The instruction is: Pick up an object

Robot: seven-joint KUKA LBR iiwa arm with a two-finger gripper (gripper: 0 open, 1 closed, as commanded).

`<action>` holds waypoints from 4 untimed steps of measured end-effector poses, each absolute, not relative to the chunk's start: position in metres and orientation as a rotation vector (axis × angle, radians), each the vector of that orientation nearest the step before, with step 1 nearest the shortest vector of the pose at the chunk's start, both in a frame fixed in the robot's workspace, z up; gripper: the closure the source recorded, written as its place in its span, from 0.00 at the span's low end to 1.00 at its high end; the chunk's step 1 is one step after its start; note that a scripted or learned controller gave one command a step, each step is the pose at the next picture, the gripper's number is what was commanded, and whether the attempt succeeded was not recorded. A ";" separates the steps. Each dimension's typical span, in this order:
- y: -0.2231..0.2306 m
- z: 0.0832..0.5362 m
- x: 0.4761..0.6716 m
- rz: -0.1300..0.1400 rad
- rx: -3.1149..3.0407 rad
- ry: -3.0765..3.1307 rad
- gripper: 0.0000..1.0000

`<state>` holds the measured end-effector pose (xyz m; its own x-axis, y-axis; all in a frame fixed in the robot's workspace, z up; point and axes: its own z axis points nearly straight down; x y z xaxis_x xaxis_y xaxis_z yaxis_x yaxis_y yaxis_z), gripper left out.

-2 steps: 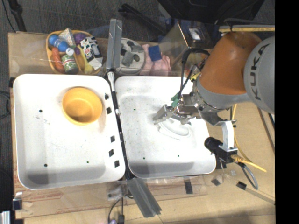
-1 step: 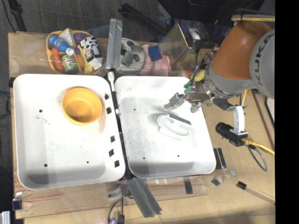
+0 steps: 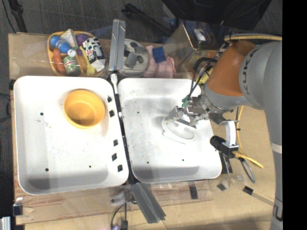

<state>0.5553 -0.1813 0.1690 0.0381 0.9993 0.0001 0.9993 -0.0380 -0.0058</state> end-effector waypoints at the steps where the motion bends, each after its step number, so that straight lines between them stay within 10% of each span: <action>1: -0.202 0.093 0.571 0.000 -2.152 -2.289 0.00; 2: -0.153 0.091 0.528 0.003 -2.194 -2.242 0.00; 3: -0.101 0.091 0.586 0.004 -2.165 -2.272 0.00; 4: -0.149 0.178 0.592 0.002 -2.220 -2.220 0.00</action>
